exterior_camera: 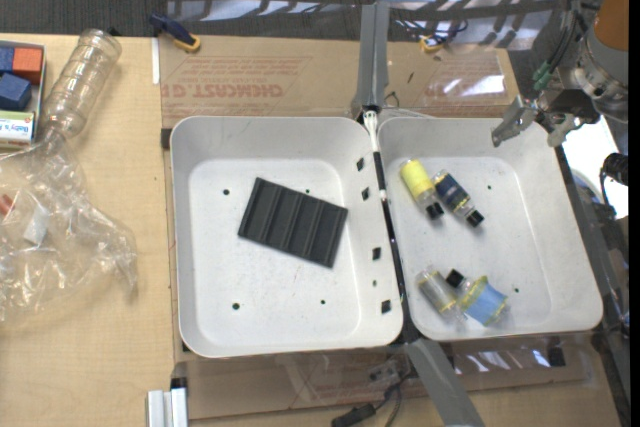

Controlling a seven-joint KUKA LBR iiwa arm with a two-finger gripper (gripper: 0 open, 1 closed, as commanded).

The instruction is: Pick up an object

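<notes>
White plastic is surrounding everything I am working over: two shallow bins side by side, the left bin (200, 155) carrying a dark ribbed panel (293, 222) lying flat and a little askew near its middle, the right bin (530, 185) carrying the small items. Much of me is being cut off at the right edge; my orange band is just peeking in at the upper corner, and my grey wrist is running out of sight there. My gripper (536, 123) is hovering over the far right corner of the right bin, at its rim, with its two fingers splayed apart and nothing between them. The finger tips are looking small and grey against the cardboard and the bin wall, so their exact shape is hard to make out.

In the right bin, a yellow bottle (416, 181) is lying near the far left part, just beside a dark blue bottle (456, 198); both are well apart from my fingers. Nearer the front, a clear small bottle (435, 292) and a light blue object (485, 303) are sitting close together, with a small black cap (453, 279) between them; their outlines are blurring into each other.

Off to the left on the bench, a clear plastic bottle (78, 80) and a crumpled clear bag (55, 235) are lying, the bag's contents too faint to tell.
</notes>
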